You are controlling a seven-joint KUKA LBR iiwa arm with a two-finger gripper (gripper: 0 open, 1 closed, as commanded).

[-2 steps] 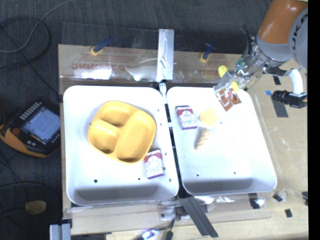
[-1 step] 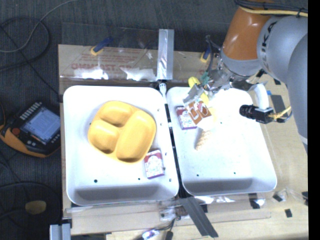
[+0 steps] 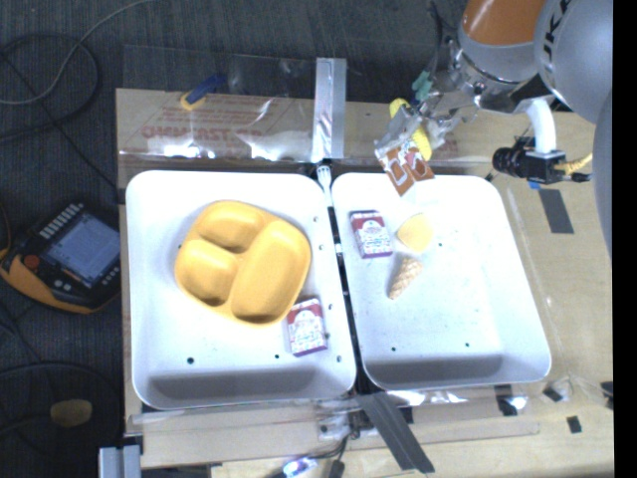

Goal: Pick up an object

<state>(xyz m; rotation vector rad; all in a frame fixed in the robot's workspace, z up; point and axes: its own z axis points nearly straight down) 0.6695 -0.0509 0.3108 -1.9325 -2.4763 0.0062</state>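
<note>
The grey arm with its orange band is reaching in from the upper right, and its gripper [image 3: 418, 137] is hovering above the far edge of the right bin [image 3: 518, 267]. A small brown-and-white packet [image 3: 406, 167] is hanging from the fingers, tilted, with its lower end dangling over the bin's far rim; the jaws are closing on its upper part, so the packet is being gripped and lifted clear of the bin floor. A bit of yellow [image 3: 422, 143] is showing just beside the fingers, too blurred to identify.

Inside the right bin, a red-and-white carton [image 3: 370, 233] is lying near the left wall, a pale yellow round piece [image 3: 415, 231] is sitting just to its right, and a beige cone-shaped item [image 3: 402, 276] is lying just nearer than that.

In the left bin [image 3: 149, 347], a large yellow lumpy object [image 3: 242, 260] is taking up the middle, and a second red-and-white carton [image 3: 306, 328] is resting at its near right, close to the wall between the bins.

A handheld pendant with a screen [image 3: 72, 257] is lying on the dark floor, well to the left of the bench.
</note>
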